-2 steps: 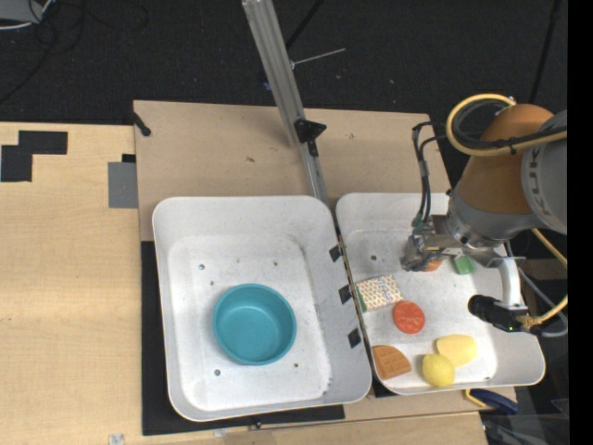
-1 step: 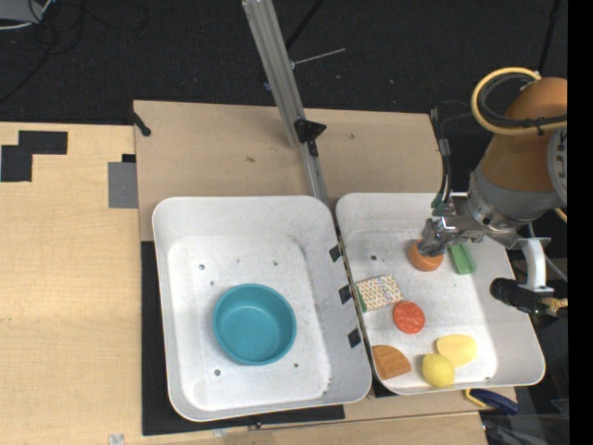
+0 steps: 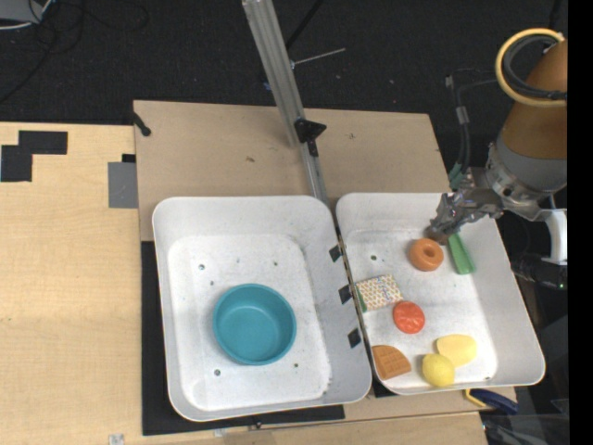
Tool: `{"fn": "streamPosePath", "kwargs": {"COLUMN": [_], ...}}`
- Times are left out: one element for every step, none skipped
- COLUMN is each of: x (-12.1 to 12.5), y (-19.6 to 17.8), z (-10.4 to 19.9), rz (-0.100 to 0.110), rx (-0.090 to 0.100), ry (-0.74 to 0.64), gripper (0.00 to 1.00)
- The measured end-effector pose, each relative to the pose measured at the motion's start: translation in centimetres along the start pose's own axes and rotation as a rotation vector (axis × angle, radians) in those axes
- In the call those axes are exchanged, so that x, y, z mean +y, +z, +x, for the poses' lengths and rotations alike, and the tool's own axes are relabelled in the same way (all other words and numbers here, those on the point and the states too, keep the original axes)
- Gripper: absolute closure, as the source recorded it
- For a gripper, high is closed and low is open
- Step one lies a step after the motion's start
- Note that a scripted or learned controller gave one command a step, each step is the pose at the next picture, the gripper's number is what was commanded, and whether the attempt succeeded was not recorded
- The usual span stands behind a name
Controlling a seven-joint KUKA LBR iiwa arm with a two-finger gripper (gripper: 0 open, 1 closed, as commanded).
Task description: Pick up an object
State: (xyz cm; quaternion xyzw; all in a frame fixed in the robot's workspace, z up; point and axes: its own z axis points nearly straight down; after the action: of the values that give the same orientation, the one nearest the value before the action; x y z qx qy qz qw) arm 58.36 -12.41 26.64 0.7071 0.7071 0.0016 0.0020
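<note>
wooden bench (image 3: 65, 248), dark floor behind; two white bins (image 3: 185, 221); jaws (image 3: 447, 225) over right bin, state unclear.

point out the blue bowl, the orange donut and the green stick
blue bowl (image 3: 255, 324), camera view, on the inside floor of the bowl
orange donut (image 3: 426, 255), camera view, on its ring near the hole
green stick (image 3: 461, 255), camera view, on the middle of its length

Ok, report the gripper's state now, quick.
Gripper: over the right bin, just above the orange ring and green piece; open or shut cannot be told, nothing seen between its fingers.
</note>
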Motion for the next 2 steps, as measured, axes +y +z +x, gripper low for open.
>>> {"fn": "streamPosePath", "kwargs": {"x": [0.9,1.9], "y": [1.8,3.3], "z": [5.3,10.3], "rz": [0.007,0.007], "rx": [0.002,0.002], "ry": [-0.003,-0.003], "gripper": [1.0,1.0]}}
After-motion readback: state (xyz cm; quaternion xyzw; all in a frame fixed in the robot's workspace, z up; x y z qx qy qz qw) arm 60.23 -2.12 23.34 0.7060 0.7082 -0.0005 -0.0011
